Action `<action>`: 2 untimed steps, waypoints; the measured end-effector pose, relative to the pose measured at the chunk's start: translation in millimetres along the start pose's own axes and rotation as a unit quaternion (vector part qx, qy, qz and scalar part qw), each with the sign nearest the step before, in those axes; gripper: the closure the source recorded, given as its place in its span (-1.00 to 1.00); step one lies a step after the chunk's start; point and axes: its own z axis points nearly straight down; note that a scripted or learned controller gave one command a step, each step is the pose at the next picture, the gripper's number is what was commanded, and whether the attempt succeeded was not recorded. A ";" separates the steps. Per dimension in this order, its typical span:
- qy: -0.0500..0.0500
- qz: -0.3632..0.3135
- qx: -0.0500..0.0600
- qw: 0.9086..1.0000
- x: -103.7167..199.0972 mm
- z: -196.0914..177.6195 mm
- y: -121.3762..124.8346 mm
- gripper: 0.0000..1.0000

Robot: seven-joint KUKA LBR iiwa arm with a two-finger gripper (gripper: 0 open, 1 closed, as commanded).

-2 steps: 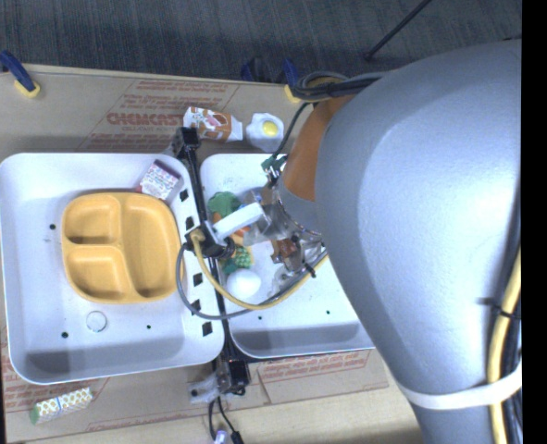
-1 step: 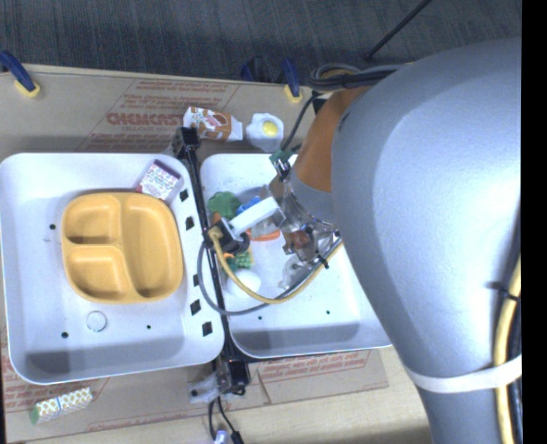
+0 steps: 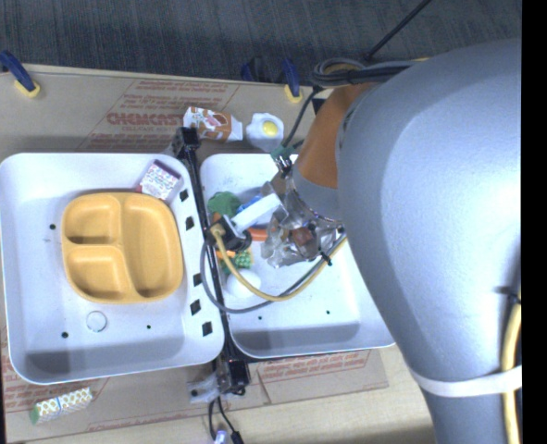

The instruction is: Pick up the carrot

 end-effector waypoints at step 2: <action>0.001 0.025 -0.002 1.000 -30.4 10.8 -73.0 1.00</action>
